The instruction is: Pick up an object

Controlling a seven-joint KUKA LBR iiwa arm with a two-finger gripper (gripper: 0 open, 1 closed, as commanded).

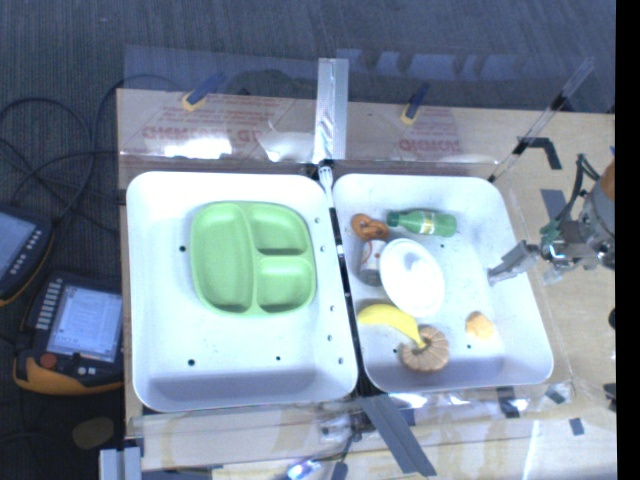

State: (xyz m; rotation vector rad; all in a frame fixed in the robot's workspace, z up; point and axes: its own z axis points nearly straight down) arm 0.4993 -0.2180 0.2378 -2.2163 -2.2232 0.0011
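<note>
The right bin [520, 298] holds several small things that could be picked. A green bottle [422, 224] lies on its side near the far wall, smooth and shiny, with a lighter band on its middle. Just beside its cap end sits a small brown, knotted piece shaped like a pretzel [368, 229]. Below them a round white bowl or lid [412, 275], glossy and domed, lies in the middle of the bin, partly over a grey thing [368, 265] whose shape I cannot tell. A yellow banana [388, 319], curved and smooth, lies near the front, and its end touches a round tan piece like a bagel [426, 350], which has a rougher surface. A small orange-yellow lump [481, 325] rests alone toward the right wall.

The gripper [512, 263] is at the right edge of this bin, over the rim, apart from all these things. It holds nothing that I can see, and I cannot tell how far it is open, because it looks as one grey tip.

The left bin [150, 368] carries a light green plastic tray [252, 257] with three compartments and rounded corners. A metal post [330, 108] stands behind the two bins, and a handheld control unit [62, 328] with cables lies on the dark carpet at the left.
</note>
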